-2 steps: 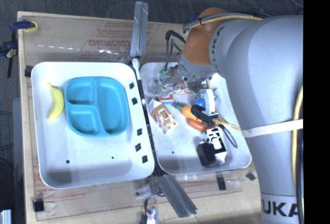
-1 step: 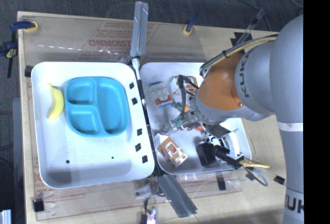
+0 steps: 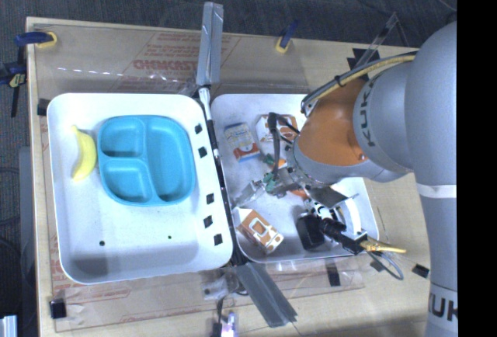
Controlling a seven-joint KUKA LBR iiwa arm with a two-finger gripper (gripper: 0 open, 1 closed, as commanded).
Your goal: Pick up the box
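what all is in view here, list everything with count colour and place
banana: 1, yellow, left bin, beside the tray
divided tray: 1, blue, left bin, far half
box: 1, orange and white, right bin, near-left corner
packet: 1, white with blue and orange, right bin, far-left part
bins: 2, white, side by side on the bench
clamps: 2, blue and yellow, bench's far edge
arm: 1, grey with orange band, over right bin
gripper: 1, metal, over right bin's middle
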